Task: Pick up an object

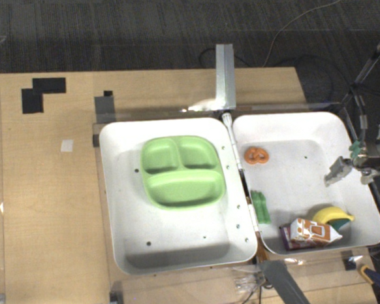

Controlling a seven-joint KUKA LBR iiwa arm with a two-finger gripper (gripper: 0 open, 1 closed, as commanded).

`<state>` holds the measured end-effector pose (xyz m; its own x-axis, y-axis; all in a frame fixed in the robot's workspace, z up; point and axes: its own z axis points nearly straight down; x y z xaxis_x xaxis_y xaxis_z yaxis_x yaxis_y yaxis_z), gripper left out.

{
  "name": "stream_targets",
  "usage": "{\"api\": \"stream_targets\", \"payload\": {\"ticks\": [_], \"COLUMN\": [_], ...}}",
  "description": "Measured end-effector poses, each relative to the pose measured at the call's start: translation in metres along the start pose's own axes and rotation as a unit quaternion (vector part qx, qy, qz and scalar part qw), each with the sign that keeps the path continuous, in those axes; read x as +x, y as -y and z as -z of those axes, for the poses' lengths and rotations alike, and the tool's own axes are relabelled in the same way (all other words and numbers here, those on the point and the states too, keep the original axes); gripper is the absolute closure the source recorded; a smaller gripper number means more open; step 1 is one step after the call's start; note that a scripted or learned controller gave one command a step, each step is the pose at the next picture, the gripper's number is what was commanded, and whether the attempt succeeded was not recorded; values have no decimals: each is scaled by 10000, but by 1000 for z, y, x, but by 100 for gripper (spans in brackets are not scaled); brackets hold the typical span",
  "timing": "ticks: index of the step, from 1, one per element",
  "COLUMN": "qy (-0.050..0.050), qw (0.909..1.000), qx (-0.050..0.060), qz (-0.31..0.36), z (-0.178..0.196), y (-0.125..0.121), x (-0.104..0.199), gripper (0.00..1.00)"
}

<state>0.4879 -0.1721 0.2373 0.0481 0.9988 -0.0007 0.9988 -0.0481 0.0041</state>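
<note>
Left bin (115, 200) held a green divided tray (181, 171), flat, near centre. Right bin (286, 124) held an orange pretzel-like piece (256, 154) upper left, a green block (260, 207) by the divider, a small carton (311, 232) touching a banana (333, 217) at the front. Gripper (343, 169) sat over the right bin's right edge, nothing visibly held; open or closed, can't tell.

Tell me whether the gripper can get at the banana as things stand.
Probably yes. The gripper hovers over the right bin, just above the banana. Nothing lies between them; the carton touches the banana's left side and may crowd a grasp.
</note>
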Motion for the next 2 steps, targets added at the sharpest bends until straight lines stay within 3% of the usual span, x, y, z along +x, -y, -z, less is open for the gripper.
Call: {"api": "stream_targets", "payload": {"ticks": [1, 2], "qy": [0, 4], "qw": [9987, 9992], "qx": [10, -8], "qz": [-511, -400], "z": [-77, 11], "y": [-1, -49], "x": [-29, -19], "gripper": [0, 0]}}
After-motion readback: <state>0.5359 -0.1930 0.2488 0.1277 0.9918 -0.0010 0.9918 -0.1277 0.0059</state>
